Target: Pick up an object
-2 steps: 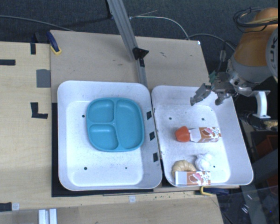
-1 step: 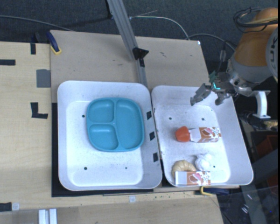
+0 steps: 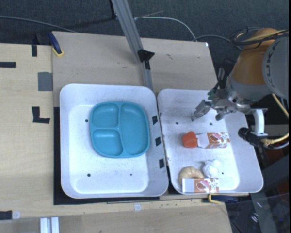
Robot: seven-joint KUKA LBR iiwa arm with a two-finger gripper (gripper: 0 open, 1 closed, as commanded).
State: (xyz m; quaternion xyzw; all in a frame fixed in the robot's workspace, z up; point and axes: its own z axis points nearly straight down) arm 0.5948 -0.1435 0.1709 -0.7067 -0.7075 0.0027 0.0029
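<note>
Over the right-hand bin (image 3: pixel 247 176), toward its upper part, hangs the tool (image 3: pixel 209 111) of the grey arm (image 3: pixel 262 76), which enters from the right edge of the frame with its orange band above the wrist. Two dark fingers (image 3: pixel 200 110) spread apart and point down and to the left; nothing lies between them, so the tool is open and holds nothing.

Below the tool, near the middle of the same bin, a red-orange round object (image 3: pixel 189 140) lies touching the left end of a small carton (image 3: pixel 214 140) printed in white and brown. Lower still, near the bin's bottom edge, a tan croissant-shaped piece (image 3: pixel 191 172) sits just beside a white crumpled object (image 3: pixel 212 168), and a second flat carton (image 3: pixel 200 184) lies along the lower rim beneath them. All these objects are apart from the tool.

At the left centre of the frame, the other white bin (image 3: pixel 75 178) carries a teal divided plate (image 3: pixel 120 129) with three compartments, lying flat in the bin's upper half. Both bins rest side by side on the pale wooden desk (image 3: pixel 19 144). A grey metal pole (image 3: pixel 131 28) slants down from the top of the frame to the gap between the bins.
</note>
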